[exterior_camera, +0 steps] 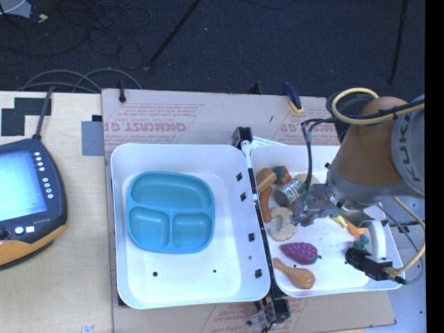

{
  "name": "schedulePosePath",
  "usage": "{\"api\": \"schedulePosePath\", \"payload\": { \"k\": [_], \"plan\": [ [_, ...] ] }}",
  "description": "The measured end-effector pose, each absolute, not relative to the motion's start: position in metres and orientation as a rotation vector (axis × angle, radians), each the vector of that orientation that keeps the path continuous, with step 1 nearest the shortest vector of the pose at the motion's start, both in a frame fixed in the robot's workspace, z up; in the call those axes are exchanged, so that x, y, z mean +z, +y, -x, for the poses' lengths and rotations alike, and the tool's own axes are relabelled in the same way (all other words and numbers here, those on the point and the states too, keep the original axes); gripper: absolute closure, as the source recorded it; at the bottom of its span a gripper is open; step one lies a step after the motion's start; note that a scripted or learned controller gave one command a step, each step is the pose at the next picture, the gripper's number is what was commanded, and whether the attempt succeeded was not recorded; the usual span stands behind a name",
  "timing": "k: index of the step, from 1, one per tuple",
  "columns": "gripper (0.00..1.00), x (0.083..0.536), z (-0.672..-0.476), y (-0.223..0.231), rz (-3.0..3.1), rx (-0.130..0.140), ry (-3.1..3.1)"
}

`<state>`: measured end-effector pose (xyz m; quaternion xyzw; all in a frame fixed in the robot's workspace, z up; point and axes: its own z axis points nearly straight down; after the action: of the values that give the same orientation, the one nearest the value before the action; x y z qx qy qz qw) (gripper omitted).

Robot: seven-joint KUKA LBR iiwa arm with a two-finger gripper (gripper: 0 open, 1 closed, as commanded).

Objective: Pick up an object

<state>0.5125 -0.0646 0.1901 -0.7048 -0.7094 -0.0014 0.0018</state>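
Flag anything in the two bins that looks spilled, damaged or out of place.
Nothing stands out. The blue divided tray lies flat in the left bin; the toy foods, including the purple grapes, lie loose inside the right bin.

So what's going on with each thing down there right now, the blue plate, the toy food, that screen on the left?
Blue divided tray: flat in the left bin, nothing on it.
Purple grapes: lying in the right bin, untouched.
Drumstick: lying on its side below the grapes.
Hot dog: lying along the bin's left wall.
Gripper: lowered among the toys; grasp unclear.
Handheld screen: lit.
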Motion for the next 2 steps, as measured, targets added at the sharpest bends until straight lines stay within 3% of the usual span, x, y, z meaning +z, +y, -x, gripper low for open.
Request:
{"api": "schedulePosePath", "payload": {
  "k": [1, 2],
  "plan": [
    [1.0, 0.212, -0.474, 0.005, 2.21, 0.002, -2.223],
    [1.0, 0.217, -0.505, 0.049, 2.214, 0.002, -2.224]
  ]
}}
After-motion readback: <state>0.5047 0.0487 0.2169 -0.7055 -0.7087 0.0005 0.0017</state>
